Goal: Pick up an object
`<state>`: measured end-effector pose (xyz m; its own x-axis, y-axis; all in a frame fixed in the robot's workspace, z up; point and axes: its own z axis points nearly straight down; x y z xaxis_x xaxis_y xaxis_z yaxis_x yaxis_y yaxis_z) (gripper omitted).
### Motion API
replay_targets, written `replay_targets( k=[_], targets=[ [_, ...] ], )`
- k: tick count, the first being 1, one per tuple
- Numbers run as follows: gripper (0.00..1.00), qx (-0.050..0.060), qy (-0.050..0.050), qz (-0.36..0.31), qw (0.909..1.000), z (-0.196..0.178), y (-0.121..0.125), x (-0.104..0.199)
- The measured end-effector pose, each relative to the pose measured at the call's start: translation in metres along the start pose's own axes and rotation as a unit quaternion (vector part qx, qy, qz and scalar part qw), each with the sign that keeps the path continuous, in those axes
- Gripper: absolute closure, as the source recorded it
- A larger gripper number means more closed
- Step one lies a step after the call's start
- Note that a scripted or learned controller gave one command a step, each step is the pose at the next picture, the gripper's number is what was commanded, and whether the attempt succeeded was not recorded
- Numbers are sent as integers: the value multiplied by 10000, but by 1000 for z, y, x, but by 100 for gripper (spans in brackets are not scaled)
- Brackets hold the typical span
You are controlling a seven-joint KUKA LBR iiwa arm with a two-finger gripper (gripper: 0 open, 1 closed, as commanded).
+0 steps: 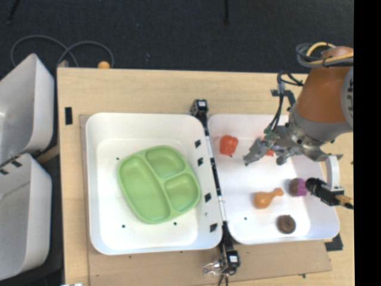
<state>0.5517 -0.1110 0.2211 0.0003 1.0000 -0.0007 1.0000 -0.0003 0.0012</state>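
My gripper (264, 156) hangs over the upper middle of the right bin (250, 234), on the grey arm with the orange band (321, 94) that reaches in from the right. Its fingers (251, 155) are spread open. A small red-orange bit (271, 152) shows between them; I cannot tell whether it is touched. A red object (228, 144) lies just left of the gripper. Below it lie an orange pear-shaped object (267, 198), a purple object (297, 187) and a brown round object (286, 223).
The left bin (101, 231) holds a green divided plate (158, 183). A ridge with black clips (213, 177) separates the two bins. A black and yellow fitting (327, 192) sits at the right bin's right rim, next to the purple object.
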Motion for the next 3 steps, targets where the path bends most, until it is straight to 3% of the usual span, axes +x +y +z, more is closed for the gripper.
replay_targets(
  k=[2,3],
  targets=[
    [0,25,-2,7,10000,115,3,4],
    [0,10,0,23,10000,121,4,3]
  ],
)
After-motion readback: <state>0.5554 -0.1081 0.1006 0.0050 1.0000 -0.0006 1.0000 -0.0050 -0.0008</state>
